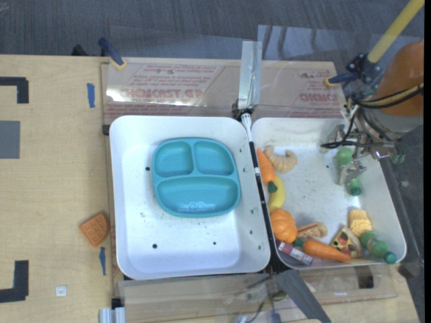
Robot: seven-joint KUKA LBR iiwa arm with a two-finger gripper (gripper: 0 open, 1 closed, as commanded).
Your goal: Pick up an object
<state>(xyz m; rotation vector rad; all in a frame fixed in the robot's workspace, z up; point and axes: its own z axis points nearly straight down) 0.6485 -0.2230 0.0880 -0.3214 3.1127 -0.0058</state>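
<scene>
A light wooden bench (47, 180) fills the left side, marked with black tape corners (20, 89) and blue tape strips (90, 94). Dark grey carpeted floor (168, 5) runs beyond its far edge. Clear plastic sheeting (168, 86) lies along the bench's far edge.

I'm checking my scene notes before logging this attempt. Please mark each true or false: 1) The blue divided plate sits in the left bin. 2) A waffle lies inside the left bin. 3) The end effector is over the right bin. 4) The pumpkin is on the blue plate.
1) True: the blue divided plate sits in the left bin.
2) False: the waffle lies on the wooden bench, outside it.
3) True: the end effector is over the right bin.
4) False: the pumpkin is in the right bin.
</scene>
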